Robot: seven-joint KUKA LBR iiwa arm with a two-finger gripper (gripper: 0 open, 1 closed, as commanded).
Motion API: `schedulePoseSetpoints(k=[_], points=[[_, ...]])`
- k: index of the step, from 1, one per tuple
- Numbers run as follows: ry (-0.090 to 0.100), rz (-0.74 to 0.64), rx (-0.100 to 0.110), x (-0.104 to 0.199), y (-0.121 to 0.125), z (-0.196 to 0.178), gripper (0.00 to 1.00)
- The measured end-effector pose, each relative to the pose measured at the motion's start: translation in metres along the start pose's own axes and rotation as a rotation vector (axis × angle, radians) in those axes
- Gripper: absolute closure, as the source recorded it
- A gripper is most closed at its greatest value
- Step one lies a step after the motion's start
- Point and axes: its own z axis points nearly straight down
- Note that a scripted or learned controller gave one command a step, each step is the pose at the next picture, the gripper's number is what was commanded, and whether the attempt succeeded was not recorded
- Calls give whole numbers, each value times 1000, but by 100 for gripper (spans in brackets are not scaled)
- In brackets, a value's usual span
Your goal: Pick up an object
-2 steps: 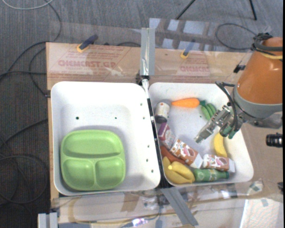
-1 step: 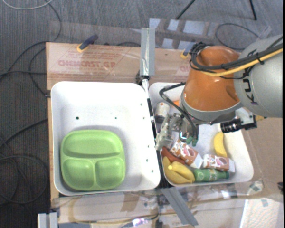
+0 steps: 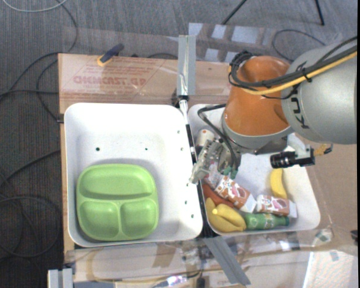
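1. Gripper (image 3: 211,159): positioned low inside the right bin (image 3: 312,212), at its left wall, just beside the divider shared with the left bin (image 3: 126,116). Finger spacing cannot be told from this view; no item confirmed held.
2. Snack packet (image 3: 233,191): red and white, lying immediately below and right of the gripper, long axis running diagonally from upper left to lower right. Contact with the gripper not discernible.
3. Yellow banana (image 3: 225,218): below the gripper, near the front left corner of the right bin, long axis roughly horizontal with a slight downward slant to the right.
4. Green bottle (image 3: 265,222): right of that banana, lying flat, long axis horizontal along the front wall.
5. Small carton (image 3: 275,205): red and white, just above the green bottle, lying roughly horizontal.
6. Second banana (image 3: 278,183): right of the gripper, near the right wall, long axis close to vertical.
7. Arm (image 3: 321,98): entering from the right, grey link above an orange band (image 3: 258,101), wrist directed down and left over the upper half of the right bin, cables looped over the top.
8. Left bin: left of the gripper, containing a green divided tray (image 3: 117,201) in its front left area.
9. Surroundings: brown board (image 3: 108,80) behind the bins, dark carpet (image 3: 24,41) with loose cables around.
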Motion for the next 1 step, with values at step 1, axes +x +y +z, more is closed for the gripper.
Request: schedulePoseSetpoints(k=[1], points=[[-3,-150,2,-30,-19,-27,100]])
